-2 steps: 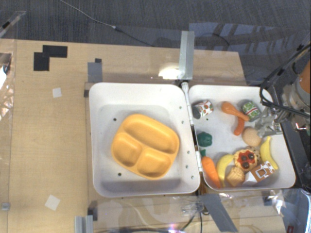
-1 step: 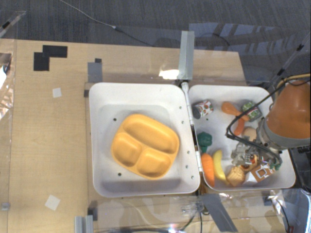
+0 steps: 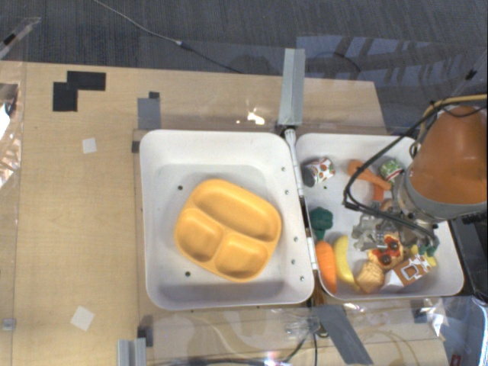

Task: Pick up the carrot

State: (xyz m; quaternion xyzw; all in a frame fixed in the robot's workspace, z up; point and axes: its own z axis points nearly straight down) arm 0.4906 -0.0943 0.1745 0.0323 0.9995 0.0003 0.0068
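Observation:
The carrot (image 3: 326, 263) is a short orange piece lying in the right bin (image 3: 454, 280), at its front left corner against the dividing wall. A yellow banana (image 3: 344, 258) lies just to the carrot's right. My gripper (image 3: 375, 235) hangs low over the middle of the right bin, to the right of the carrot and banana and above a cluster of toy food. The grey arm with its orange band (image 3: 454, 158) reaches in from the right and hides part of the bin.
The left bin (image 3: 152, 204) holds a yellow divided plate (image 3: 229, 227). In the right bin lie a dark green piece (image 3: 322, 219), a red and white can (image 3: 321, 171), an orange strip (image 3: 366, 177), a green and white item (image 3: 390, 169), a tan biscuit (image 3: 370, 276) and a small printed box (image 3: 416, 266).

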